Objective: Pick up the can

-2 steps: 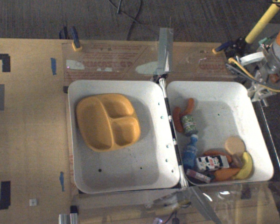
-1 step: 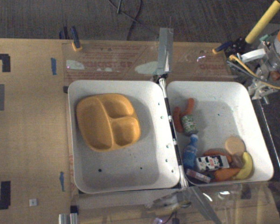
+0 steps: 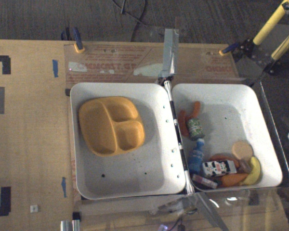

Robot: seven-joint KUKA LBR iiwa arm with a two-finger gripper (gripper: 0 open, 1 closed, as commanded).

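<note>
Tan bench bearing two shallow white bins side by side, dark floor beyond.

Left bin holds an orange sectioned plate in its upper left part. Right bin holds small items grouped along its left wall and near corner. The green can lies near the left wall, just beside a red sausage-shaped item. A blue bottle lies below the can. At the near edge: a white patterned carton, a carrot, a banana and a tan round disc close together. Finger state: cannot tell.
</note>
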